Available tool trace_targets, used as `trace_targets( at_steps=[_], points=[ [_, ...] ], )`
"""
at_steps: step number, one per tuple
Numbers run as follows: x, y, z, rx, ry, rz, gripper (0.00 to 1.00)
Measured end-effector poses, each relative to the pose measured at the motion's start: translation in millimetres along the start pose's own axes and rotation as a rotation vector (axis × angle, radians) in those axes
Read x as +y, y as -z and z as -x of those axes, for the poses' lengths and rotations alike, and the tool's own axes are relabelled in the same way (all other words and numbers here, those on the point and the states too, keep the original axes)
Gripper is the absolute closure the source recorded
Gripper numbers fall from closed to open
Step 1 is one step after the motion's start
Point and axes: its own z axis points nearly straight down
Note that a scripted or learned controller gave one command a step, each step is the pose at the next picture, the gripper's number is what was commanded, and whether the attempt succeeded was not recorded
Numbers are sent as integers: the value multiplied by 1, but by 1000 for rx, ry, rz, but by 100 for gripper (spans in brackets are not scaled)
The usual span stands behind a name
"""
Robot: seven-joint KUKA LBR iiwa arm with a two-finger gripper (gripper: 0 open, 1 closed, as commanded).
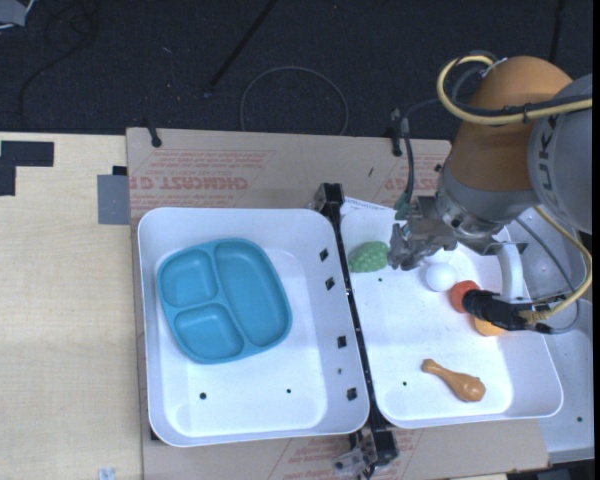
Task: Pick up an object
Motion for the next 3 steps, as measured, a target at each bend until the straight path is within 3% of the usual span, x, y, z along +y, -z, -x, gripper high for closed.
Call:
trace_targets(
  at_steps=[3],
  points=[
    [-37,3,-148,0,1,0,100]
  ],
)
